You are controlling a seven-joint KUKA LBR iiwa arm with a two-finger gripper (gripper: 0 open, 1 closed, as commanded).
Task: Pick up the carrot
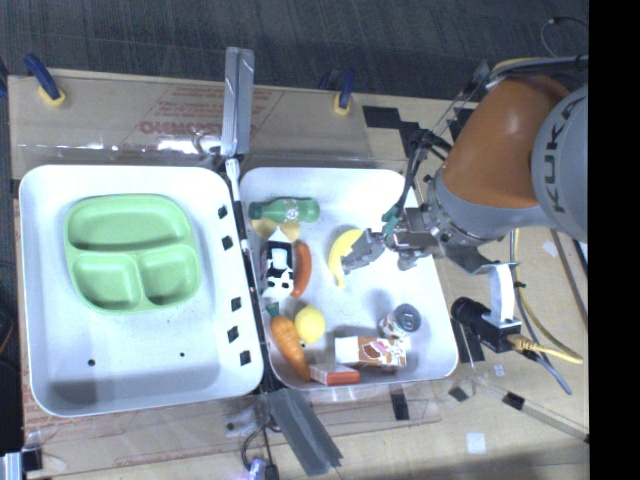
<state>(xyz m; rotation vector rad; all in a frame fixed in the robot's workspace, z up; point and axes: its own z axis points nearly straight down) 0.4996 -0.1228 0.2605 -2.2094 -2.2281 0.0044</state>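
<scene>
In the right bin: the carrot (288,344) lies near the front-left corner of the right bin (432,298), close against the divider wall, pointing roughly toward the front edge.
Neighbours: a lemon (310,324) touches or nearly touches its upper right side; a small red-and-white carton (370,352) sits just beside its tip end, and a flat red item (334,375) lies at the bin's front rim.
Gripper: the gripper (362,251) hangs over the middle of the bin, just beside the banana (343,249); whether its fingers are parted or closed cannot be told (they blur into the yellow fruit), and nothing is seen between them.
Step in hand: approach, by the look of it; the carrot is untouched and well apart from the gripper.
Next move: it would need to travel toward the front-left corner and descend with the fingers across the carrot's narrow width, clear of the lemon and the wall.
Carrot's look: orange, tapered, smooth, stubby, with a paler end.
Left bin: holds a green tray (132,251).
</scene>
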